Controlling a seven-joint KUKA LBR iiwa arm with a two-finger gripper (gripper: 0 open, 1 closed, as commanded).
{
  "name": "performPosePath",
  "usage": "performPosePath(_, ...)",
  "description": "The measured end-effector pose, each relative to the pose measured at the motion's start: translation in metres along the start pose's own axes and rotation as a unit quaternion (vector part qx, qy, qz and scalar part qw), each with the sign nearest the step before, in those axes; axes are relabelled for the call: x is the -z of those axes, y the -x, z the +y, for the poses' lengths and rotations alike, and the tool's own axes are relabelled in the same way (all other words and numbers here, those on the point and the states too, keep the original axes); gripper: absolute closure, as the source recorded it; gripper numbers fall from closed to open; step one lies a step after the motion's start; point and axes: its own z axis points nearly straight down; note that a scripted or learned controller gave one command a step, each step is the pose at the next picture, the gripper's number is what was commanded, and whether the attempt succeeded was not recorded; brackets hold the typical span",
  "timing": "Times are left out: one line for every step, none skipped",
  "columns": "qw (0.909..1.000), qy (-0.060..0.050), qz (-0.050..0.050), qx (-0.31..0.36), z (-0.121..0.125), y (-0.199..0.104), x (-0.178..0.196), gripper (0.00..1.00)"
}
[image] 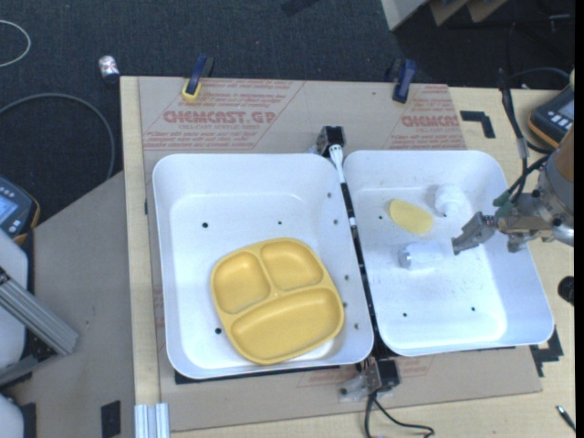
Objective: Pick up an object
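red "CHEMCAST GP" print on brown board (224, 115), repeated partly at right

I'm working in what reads as a robotics lab or test bench, not a home. The two white bins (173, 199) sit on a sheet of brown board (274, 108) printed with a plastics trade name, held to the bench by a yellow clamp (192, 84) and a blue clamp (402, 78). Loose cables (55, 108) trail over dark carpet (182, 16), and an aluminium frame rail (36, 313) juts in at the left edge.
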Motion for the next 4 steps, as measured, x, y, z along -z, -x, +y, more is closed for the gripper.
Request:
performPosePath(0.9999,0.011,-0.003,0.002,0.007,-0.006,0.177,0.00)
performPosePath(1.0000,0.003,-0.002,0.001,0.006,-0.006,0.178,1.00)
performPosePath(1.0000,0.008,-0.004,-0.002,0.013,0.040,0.292,1.00)
performPosePath(1.0000,-0.001,0.001,0.006,0.003,-0.062,0.285,1.00)
